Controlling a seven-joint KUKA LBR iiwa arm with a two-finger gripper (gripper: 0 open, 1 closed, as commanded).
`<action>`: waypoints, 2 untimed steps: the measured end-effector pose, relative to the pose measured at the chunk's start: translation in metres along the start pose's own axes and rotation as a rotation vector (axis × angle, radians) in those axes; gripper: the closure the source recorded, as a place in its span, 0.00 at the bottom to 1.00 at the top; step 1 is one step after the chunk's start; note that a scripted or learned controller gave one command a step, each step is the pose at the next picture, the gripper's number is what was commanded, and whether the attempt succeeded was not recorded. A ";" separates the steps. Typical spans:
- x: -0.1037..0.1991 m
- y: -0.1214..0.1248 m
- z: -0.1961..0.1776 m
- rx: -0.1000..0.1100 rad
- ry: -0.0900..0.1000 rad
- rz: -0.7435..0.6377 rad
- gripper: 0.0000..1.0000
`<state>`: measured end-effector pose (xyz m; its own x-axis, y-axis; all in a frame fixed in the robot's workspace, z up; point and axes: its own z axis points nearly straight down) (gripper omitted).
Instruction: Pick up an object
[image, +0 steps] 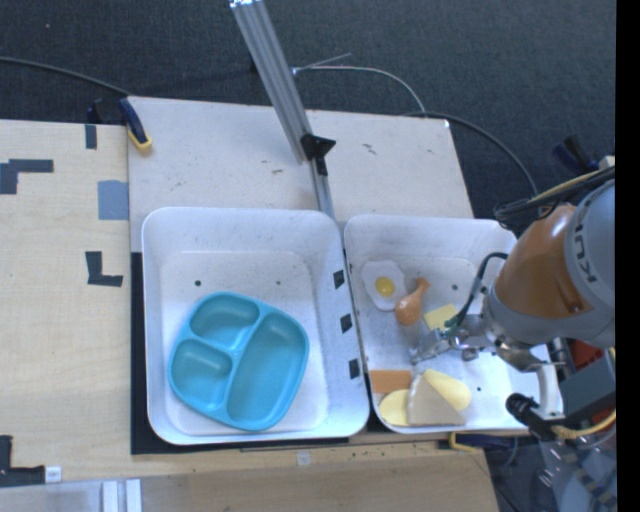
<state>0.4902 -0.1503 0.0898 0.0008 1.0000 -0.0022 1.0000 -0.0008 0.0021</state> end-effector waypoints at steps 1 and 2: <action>-0.039 -0.004 -0.088 -0.004 -0.002 0.001 0.00; -0.028 0.005 -0.024 0.009 0.004 -0.002 0.00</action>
